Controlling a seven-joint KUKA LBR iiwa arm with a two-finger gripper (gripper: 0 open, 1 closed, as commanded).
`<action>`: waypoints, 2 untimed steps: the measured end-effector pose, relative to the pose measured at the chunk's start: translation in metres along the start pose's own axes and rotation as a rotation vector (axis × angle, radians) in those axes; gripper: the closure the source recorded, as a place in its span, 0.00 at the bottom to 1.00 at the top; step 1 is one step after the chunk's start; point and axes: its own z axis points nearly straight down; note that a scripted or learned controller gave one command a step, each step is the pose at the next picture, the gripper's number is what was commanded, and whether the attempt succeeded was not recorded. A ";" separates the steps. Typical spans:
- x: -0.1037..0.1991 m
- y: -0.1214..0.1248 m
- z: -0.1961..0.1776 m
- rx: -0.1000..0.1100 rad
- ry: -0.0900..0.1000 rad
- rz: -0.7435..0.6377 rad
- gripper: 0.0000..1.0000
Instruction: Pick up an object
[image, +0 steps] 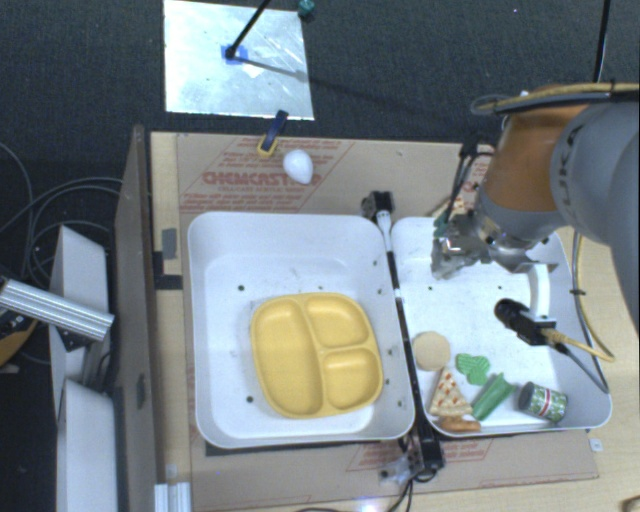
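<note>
Here, pincer (452, 255): whether clenched or released, cannot tell.
Cookie (432, 350): below it.
Can (542, 401): lower right, well apart.

Grey arm (600, 150), orange band above wrist, metallic claw (452, 255).

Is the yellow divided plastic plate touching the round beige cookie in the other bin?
Apart. The camera view shows the yellow divided plate in the left bin, the round beige cookie in the right, bin walls between them.
</note>
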 end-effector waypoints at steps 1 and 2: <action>-0.055 -0.002 0.002 0.006 -0.005 0.012 1.00; -0.097 -0.009 -0.049 0.002 -0.005 0.012 1.00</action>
